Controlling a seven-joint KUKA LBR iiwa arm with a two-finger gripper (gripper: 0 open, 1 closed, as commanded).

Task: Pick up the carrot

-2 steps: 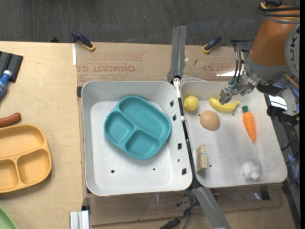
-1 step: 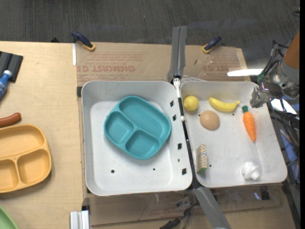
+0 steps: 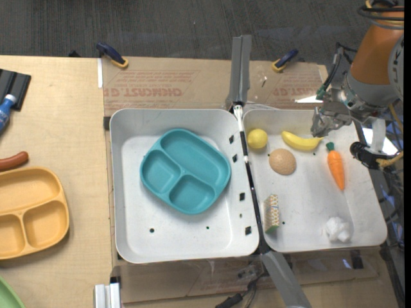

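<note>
While tool [image 3: 319,128] hovers by banana [image 3: 300,140], carrot [image 3: 336,166] lies apart

Robotics lab, by the look of it. Grey-and-orange industrial arm [image 3: 376,56] over a bench [image 3: 51,108] of pale wood. Two white bins [image 3: 122,172] sit on cardboard sheeting [image 3: 160,85] held by spring clamps [image 3: 112,54]. Toy food and plastic trays [image 3: 185,171] as test props. Dark carpet [image 3: 160,11] behind.

The grey arm [image 3: 379,56], orange-banded above the wrist, reached in from the right, wrist bent downward, its gripper [image 3: 323,124] hanging low with its tips pointing down.
</note>
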